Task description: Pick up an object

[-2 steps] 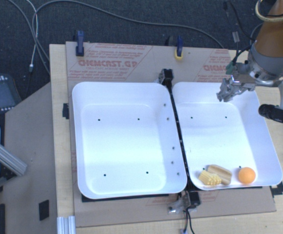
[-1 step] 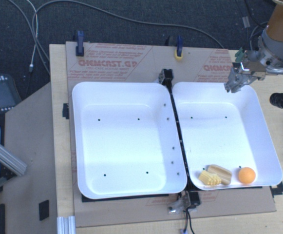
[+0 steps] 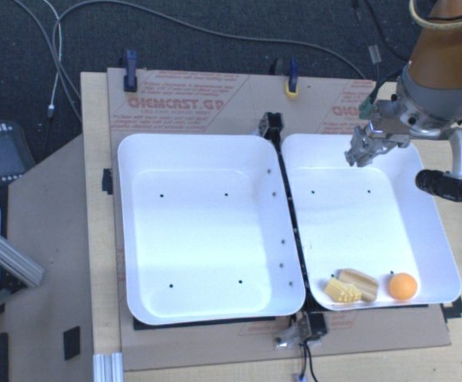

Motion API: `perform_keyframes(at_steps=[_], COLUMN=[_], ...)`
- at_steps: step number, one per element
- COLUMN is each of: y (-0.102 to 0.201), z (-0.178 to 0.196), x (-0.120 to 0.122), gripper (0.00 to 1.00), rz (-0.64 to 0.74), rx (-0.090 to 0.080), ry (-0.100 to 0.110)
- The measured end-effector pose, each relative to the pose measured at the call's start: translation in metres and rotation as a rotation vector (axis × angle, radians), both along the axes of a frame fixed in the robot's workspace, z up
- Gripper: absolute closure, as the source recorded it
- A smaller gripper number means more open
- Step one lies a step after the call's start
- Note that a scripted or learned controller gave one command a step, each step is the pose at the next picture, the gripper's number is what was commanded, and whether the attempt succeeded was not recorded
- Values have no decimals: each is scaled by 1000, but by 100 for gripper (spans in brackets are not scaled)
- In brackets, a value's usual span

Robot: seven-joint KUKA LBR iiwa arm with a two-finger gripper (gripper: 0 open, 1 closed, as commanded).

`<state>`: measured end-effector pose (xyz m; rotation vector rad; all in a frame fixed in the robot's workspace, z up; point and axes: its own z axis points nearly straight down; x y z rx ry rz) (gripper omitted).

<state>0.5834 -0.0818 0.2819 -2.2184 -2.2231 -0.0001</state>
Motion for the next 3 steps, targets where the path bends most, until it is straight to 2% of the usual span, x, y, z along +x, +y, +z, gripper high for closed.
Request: perform_keyframes(at_steps=[1,2,3], y=[54,99,141], z=[-6,-13,-23], x=[-19,-34,-59], gripper=[100,100,100], rz=[1,2,2], rx=[0,0,0], ry=[-1,0,0])
